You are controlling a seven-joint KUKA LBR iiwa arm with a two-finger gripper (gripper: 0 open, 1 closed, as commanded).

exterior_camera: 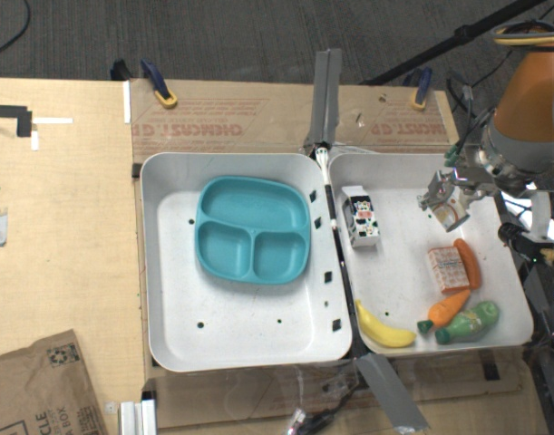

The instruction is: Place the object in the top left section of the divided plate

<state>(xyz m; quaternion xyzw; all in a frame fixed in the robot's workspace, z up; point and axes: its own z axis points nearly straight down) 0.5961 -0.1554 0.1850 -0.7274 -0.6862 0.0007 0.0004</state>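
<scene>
Currently pre-grasp: gripper [447,199] hovering over right bin [403,175], finger state unclear. Next, needs descent onto an object, then carry to teal divided plate [253,229].

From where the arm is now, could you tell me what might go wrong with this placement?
1. The banana, carrot, green bottle and sausage lie close together, so a grasp could catch a neighbour.
2. The divided plate sits in the left bin, across the raised divider from the gripper; a low carry could snag.
3. The plate's sections are small, so a drop may miss.
</scene>
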